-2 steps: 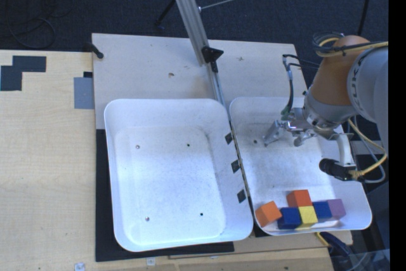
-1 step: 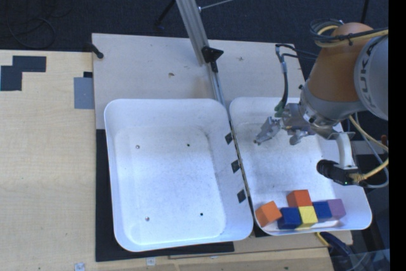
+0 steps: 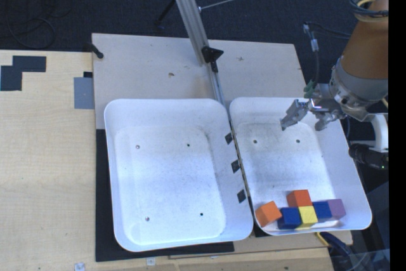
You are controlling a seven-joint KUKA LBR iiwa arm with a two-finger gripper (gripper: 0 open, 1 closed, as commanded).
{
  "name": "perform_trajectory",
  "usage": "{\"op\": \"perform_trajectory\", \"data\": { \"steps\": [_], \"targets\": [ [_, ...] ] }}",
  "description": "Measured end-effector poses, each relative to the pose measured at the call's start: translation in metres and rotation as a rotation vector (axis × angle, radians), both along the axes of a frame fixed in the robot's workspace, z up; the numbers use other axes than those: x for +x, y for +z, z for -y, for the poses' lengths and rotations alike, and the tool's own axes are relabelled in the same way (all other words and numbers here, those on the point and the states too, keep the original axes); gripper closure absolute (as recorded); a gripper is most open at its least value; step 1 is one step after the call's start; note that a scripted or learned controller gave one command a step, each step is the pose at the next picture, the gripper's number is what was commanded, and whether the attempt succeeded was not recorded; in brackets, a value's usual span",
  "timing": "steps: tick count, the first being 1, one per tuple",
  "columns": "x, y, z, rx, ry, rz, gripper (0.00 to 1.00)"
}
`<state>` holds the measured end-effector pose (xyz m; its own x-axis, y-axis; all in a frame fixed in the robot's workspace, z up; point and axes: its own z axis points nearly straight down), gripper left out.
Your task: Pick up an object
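The gripper hangs over the far half of the right bin, its two fingers spread apart with nothing between them; one finger points toward the divider between the bins, the other sits close under the wrist; the grey arm with its orange band comes in from beyond the right bin's outer rim.

Now the targets; a tight huddle of little blocks sits in the near corner of the right bin, hard against its near rim; an orange block lies at the end nearest the divider, turned at an angle; beside it the blue block, then the yellow block, another blue one and the purple block toward the outer rim; a red-orange block sits just behind the yellow one.

These look like small, rigid, light cubes, likely wood or plastic; flat faces, nothing fragile, probably a touch slick; a pinch across two opposite flat faces should do; the trouble, I reckon, is crowding; neighbours touch, so fingers may not slip in; the angled orange block looks the most exposed.

Relative to the right bin, the gripper is at the far end and the blocks at the near end; well apart.
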<state>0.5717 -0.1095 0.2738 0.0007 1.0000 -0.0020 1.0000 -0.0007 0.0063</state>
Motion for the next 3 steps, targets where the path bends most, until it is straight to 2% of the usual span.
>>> {"op": "perform_trajectory", "data": {
  "steps": [1,2,3],
  "targets": [
    [-0.018,-0.039,0.046,0.001,-0.004,-0.012,0.0],
    [0.011,-0.184,0.028,0.002,0.003,-0.007,0.0],
    [0.035,-0.183,0.071,0.0,-0.002,-0.006,0.0]
  ]
}}
